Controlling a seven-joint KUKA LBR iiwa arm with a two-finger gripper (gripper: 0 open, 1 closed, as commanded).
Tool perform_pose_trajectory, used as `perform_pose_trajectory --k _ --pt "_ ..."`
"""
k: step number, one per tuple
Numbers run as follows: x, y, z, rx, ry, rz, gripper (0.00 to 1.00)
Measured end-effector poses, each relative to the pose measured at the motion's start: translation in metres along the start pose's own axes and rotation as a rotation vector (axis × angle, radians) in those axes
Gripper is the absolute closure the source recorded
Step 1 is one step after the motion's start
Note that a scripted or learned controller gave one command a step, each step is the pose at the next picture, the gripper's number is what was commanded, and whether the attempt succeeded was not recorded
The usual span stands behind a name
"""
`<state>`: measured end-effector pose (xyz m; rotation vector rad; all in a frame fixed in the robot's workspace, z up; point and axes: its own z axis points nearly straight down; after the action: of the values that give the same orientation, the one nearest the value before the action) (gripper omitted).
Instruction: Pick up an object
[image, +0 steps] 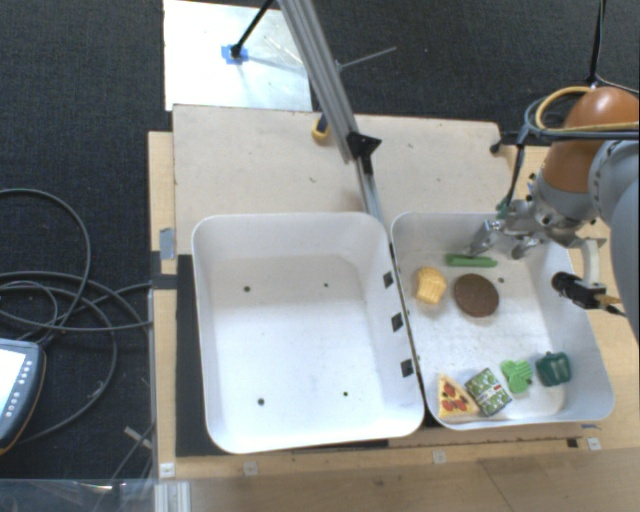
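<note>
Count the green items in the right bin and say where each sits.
4. A flat green strip lies near the bin's far side, just below the gripper. A green patterned block, a light green piece and a dark green piece cluster along the near edge.

Desk on dark carpet

A pale wooden desk (260, 160) is set on dark carpet (80, 100); black cables (60, 290) are looped at the left.

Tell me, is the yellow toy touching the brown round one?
Apart. The camera view shows white bin floor between the yellow toy and the brown round one.
</note>
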<state>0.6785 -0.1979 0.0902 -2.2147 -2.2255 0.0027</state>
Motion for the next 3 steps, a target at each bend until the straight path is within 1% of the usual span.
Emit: perform_pose_trajectory --k 1,2,3 --pt "-0.001 0.003 -0.016 -0.009 -0.003 -0.004 1.0" --pt "-0.004 0.005 -0.061 -0.01 -0.003 0.001 1.0" --pt "-0.009 -0.001 -0.113 -0.011 -0.003 0.003 1.0"
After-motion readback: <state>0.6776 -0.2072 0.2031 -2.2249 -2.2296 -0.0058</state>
